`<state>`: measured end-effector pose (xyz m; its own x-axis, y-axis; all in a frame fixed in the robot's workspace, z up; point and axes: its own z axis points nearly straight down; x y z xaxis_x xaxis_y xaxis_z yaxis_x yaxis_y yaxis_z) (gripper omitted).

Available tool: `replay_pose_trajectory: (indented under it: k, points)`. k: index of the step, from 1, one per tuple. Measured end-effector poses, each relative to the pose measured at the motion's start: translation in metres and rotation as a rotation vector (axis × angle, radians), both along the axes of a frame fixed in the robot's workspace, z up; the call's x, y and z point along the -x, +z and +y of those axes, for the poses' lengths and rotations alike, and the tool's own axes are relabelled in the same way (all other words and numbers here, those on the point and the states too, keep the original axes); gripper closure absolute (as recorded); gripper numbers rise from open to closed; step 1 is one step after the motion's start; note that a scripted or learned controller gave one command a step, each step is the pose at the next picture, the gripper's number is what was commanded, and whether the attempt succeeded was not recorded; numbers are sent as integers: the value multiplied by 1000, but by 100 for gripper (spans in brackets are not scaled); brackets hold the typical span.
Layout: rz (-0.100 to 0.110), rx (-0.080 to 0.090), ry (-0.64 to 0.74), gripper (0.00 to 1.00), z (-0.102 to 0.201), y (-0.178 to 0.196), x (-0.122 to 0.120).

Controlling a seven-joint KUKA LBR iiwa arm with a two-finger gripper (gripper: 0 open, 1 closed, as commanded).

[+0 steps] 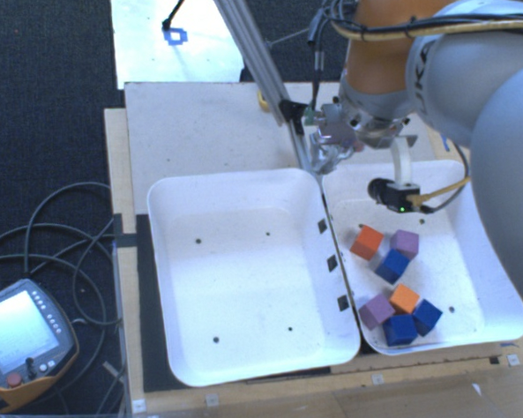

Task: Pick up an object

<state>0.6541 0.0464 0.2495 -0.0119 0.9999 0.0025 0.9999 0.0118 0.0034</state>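
Nearest me, at the bench's near left corner, sits the teach pendant (22, 342) with its looped cables. Left bin (248, 275): bare white floor, a few dark specks. Right bin (492, 296): seven cubes in two clusters. Far cluster: orange cube (367, 241), purple cube (405, 243), blue cube (392, 265). Near cluster: purple, orange and two blue.

Gripper (322, 160) hangs over the far end of the divider between the bins, at the right bin's far left corner. I cannot tell its state from this angle.

Progress, my judgement: nothing lifted yet; all cubes rest on the bin floor. Nearest candidate, the orange cube, lies nearer me and slightly right of the gripper, apart from it. Approach, descent, grasp and lift all remain.
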Motion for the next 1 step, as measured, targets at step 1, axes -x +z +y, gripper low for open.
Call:
replay_pose_trajectory:
  k: [1]
  points:
    - [0,1,-2,100,45,-2,-5]
